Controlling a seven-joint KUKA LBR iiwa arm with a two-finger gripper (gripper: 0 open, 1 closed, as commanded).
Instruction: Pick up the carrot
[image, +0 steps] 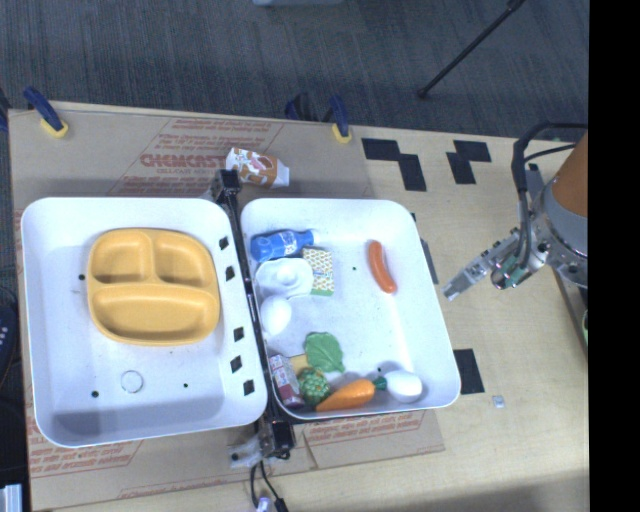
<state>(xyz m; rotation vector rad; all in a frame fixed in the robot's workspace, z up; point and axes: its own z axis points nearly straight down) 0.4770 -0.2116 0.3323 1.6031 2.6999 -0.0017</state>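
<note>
Cardboard-covered tabletop: orange plastic carrot lies in right white bin; gripper outside, fingers spread, holding nothing.

The arm is cut off by the right edge, so just its wrist and orange band show. The gripper is small and blurred, so the state of its fingers cannot be told. The carrot has its leafy end partly covered by a green toy. Print on the small packet above the bins is unreadable.
</note>
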